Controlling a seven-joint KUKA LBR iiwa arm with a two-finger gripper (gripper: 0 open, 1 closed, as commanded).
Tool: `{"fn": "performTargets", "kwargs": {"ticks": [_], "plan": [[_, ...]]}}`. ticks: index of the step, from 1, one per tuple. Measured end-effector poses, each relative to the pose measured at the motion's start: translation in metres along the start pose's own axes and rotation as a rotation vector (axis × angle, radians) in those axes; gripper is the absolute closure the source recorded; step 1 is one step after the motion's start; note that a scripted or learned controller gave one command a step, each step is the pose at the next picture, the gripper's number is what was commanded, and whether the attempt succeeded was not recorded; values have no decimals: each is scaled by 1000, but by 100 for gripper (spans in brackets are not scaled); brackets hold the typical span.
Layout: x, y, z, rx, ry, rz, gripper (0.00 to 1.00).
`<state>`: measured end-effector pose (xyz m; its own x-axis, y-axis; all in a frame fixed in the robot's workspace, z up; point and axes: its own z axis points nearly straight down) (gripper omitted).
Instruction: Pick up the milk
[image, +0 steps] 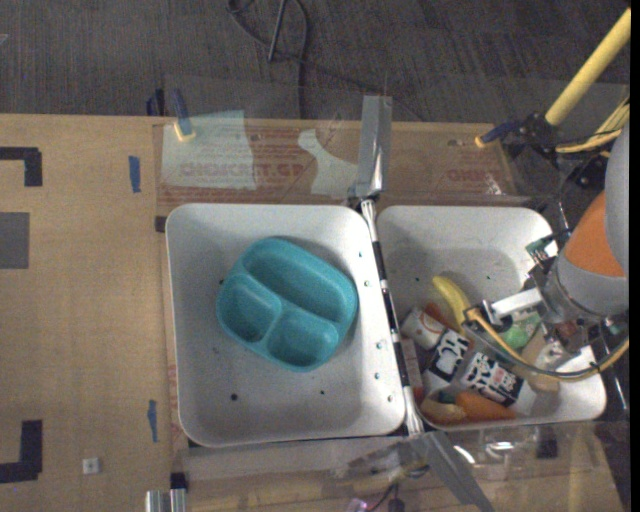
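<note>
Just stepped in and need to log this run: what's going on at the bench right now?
A grey robot arm with an orange band is reaching from the right into the right bin, which holds a pile of toy groceries: a black-and-white milk carton, a banana and a carrot. The arm's end is low over that pile, beside the carton. Nothing looks lifted yet. The left bin holds a teal divided plate.

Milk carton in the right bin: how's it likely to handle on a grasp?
The milk carton looks boxy and lies flat, so it probably won't roll. Its printed faces may be slick. The banana and carrot crowd it and will likely get nudged.
</note>
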<state>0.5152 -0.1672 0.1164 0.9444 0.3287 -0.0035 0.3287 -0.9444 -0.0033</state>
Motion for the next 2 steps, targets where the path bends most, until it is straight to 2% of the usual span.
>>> {"fn": "performTargets", "kwargs": {"ticks": [1,2], "plan": [[74,-64,-67,-1,0,107,0],[-14,-71,-179,-2,0,19,0]]}}
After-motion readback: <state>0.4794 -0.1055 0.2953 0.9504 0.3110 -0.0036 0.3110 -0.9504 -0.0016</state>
